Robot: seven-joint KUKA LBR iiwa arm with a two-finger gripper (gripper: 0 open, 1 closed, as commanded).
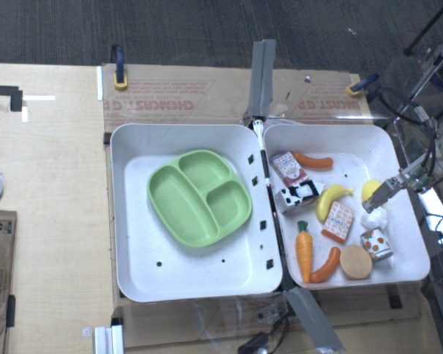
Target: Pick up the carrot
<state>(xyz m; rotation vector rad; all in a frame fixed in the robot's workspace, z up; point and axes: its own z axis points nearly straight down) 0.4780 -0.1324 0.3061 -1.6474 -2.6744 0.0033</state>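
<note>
Gripper hangs by the right bin's far edge, finger state impossible to tell, while the carrot lies well left and nearer the camera, touching 1 sausage, so approach from its free left side.

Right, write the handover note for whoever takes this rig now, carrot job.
Gripper: low over the right side of the right bin, near the lemon. I cannot tell how it is set, and nothing shows in it.
Carrot: lying in the front part of the right bin, green top pointing to the back, its tip beside a sausage. It is well left of the gripper.
Green plate: in the left bin, not part of this.
Done: nothing yet.
Left: move to the carrot, grasp and lift it.
</note>
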